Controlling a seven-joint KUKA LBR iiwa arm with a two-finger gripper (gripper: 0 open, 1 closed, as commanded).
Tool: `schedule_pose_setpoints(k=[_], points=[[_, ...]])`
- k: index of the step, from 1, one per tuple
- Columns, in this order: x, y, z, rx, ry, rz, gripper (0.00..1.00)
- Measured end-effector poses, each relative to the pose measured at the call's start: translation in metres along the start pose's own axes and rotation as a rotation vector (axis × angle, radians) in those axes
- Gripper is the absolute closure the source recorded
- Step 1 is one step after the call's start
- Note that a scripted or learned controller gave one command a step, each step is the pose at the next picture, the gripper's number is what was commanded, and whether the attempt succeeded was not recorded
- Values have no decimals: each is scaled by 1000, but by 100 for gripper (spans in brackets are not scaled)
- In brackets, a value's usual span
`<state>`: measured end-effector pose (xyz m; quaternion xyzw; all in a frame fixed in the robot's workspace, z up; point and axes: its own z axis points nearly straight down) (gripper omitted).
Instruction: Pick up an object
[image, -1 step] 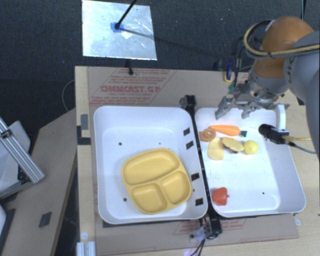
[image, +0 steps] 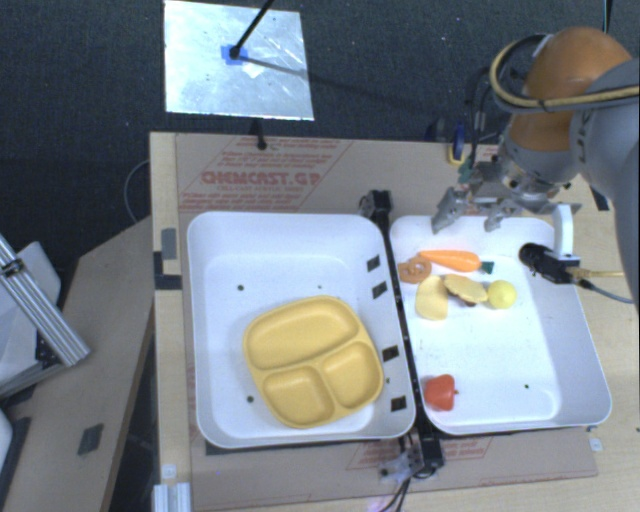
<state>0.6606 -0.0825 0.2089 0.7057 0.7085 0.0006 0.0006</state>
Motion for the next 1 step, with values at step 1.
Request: schedule_pose_setpoints(k=[1], points=[[-4, 6, 44, 3, -1, 2, 0]])
